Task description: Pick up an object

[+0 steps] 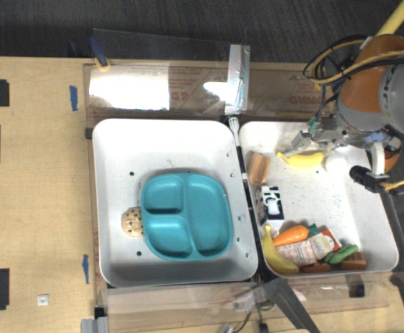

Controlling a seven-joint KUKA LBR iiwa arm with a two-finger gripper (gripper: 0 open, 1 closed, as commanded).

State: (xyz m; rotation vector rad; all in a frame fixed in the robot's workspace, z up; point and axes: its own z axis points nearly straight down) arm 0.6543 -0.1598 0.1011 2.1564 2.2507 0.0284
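floor (pixel 188 5): dark grey carpet | bench (pixel 35 186): tan board, black marks, blue tape

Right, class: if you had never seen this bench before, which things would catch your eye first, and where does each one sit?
The teal divided tray stands out, filling the middle of the left bin, with a speckled cookie at its left edge. In the right bin, colourful toy food is heaped at the near edge, including a banana and a carrot. The grey and orange arm reaches in at upper right, its gripper over a yellow piece.
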